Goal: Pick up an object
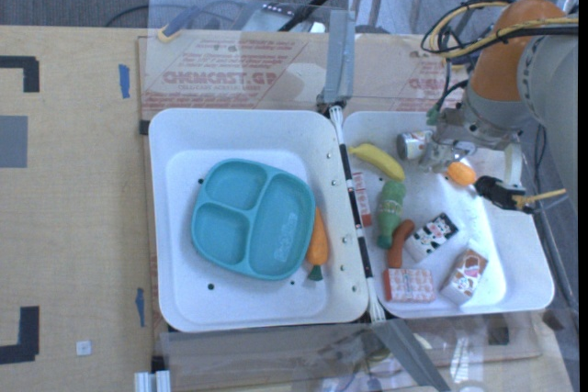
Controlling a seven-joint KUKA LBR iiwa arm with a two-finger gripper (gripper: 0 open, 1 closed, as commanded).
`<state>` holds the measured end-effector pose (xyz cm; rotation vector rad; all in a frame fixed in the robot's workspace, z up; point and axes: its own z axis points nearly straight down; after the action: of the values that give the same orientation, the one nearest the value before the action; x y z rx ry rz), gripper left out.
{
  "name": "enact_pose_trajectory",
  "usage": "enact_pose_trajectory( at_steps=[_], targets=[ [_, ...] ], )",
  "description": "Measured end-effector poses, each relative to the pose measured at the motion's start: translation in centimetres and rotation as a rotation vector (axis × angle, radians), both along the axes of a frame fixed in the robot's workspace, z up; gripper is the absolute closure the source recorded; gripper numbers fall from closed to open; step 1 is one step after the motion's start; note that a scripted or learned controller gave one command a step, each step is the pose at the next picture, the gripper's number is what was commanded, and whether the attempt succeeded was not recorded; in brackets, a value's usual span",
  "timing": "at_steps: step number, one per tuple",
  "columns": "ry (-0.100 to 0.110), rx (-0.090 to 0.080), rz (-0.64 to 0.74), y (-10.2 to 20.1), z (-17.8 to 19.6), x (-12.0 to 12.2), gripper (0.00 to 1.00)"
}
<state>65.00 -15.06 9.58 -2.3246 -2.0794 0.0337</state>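
Note:
The right bin (525,263) holds several items: a yellow banana (378,160), a green bottle (390,208), a red-orange pepper (400,243), a black-and-white carton (432,235), a red box (410,285) and a small white-and-brown carton (465,275). My gripper (439,150) hangs low over the back of this bin. A silver can (410,143) lies just to its left and a small orange fruit (460,173) just to its front right. The wrist hides whether anything is between the gripper's tips.
The left bin (175,225) holds a teal divided plate (253,218) with a carrot (318,240) along its right side. A clear panel (239,60) and a metal post (340,60) stand behind the bins. Cables (514,193) trail over the right bin's far side.

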Motion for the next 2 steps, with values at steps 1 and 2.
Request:
enact_pose_trajectory(
  at_steps=[1, 2],
  targets=[
    [-0.034, -0.003, -0.042, 8.14, 11.1, 1.13, 1.0],
    [-0.032, -0.004, -0.043, 8.09, 10.99, 1.08, 0.0]
  ],
)
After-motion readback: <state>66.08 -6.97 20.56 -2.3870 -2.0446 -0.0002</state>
